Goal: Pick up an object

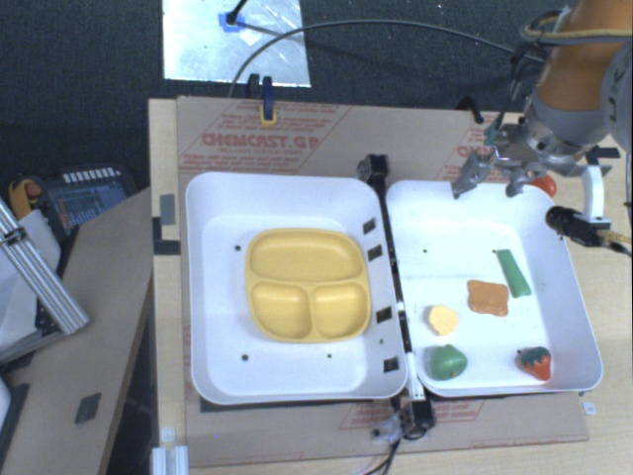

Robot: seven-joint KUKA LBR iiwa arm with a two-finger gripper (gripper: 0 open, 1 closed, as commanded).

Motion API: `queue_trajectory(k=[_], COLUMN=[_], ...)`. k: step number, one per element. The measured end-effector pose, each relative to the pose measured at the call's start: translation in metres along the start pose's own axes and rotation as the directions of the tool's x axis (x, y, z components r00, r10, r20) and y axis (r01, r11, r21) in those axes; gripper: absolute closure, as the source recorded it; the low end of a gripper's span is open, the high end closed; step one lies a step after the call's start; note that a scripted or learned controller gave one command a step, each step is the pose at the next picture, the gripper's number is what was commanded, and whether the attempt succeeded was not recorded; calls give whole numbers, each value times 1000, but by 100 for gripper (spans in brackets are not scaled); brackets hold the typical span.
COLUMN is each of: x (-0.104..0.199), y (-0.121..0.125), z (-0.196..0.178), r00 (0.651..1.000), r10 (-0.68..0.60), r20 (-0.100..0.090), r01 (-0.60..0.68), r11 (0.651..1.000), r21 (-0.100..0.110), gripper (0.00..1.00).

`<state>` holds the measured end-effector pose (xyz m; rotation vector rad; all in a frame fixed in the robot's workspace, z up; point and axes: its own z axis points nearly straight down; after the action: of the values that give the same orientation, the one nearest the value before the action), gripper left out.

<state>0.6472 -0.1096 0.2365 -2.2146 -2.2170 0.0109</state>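
My gripper (492,186) hangs over the far rim of the right bin (579,295), open, with nothing between its fingers. The bin's objects lie nearer the front, well apart from it: a green stick (511,272), a flat brown piece (488,298), a small yellow piece (443,319), a round green object (447,362) and a red object with a green top (534,362). A small red-orange thing (543,182) shows just right of the gripper at the bin's far corner, partly hidden.
The left bin (213,265) holds a yellow divided tray (305,283). A black divider with clips (388,265) runs between the bins. The far half of the right bin's floor is bare white.
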Motion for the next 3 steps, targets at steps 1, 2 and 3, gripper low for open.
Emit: queue_trajectory(k=[1,2,3], x=[0,0,-8], y=[2,3,9], z=[-7,55,105], r00=[1000,1000,1000], r10=[-2,-1,0], r20=[1,1,1], r01=[2,1,0], r11=[1000,1000,1000], r21=[-12,-8,-9], gripper=[0,0,0])
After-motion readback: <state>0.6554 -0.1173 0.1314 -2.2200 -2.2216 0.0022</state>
